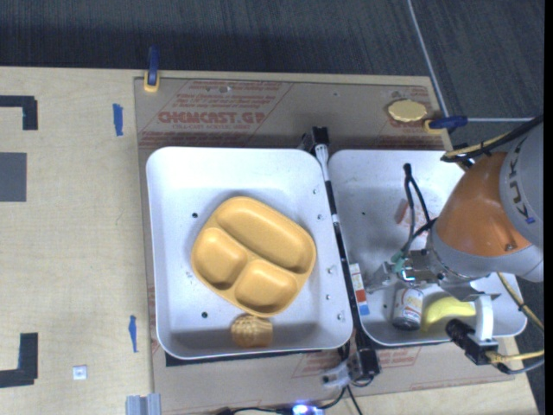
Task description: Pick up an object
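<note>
In the right bin, a yellow banana lies near the front wall. A small can with a printed label stands just left of the banana. My gripper hangs low over the front of this bin, right behind the can and close to it. The grey and orange arm covers the bin's right side. A small pinkish thing lies further back in the same bin.
The left bin holds a large yellow divided plate and a small tan woven ball at its front wall. A black divider runs between the bins. A tan disc lies on the board behind the right bin.
</note>
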You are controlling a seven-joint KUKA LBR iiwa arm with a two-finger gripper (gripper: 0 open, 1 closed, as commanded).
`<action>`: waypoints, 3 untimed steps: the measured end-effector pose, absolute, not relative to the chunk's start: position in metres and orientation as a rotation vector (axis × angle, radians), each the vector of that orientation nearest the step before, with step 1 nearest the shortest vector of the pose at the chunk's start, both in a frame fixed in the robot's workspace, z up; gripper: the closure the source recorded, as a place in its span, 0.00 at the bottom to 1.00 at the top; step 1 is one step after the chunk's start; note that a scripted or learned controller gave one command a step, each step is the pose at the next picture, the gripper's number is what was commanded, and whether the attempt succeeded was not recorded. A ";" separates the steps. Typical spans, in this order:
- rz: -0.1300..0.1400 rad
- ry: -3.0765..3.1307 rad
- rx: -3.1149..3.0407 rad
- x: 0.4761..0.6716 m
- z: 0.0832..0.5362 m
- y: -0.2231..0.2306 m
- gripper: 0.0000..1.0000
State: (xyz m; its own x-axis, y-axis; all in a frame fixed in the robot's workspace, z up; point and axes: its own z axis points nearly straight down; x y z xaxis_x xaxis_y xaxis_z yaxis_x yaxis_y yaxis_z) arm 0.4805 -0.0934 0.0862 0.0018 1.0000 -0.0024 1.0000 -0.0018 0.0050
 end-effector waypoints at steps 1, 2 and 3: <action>0.004 2.218 2.219 0.481 0.086 -0.094 0.00; 0.003 2.216 2.220 0.481 0.086 -0.093 0.00; 0.004 2.217 2.219 0.481 0.086 -0.094 0.00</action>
State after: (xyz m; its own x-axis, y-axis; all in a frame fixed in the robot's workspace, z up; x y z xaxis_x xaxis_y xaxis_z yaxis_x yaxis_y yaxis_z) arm 0.4806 -0.0935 0.0861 0.0011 1.0000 -0.0017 1.0000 -0.0010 0.0052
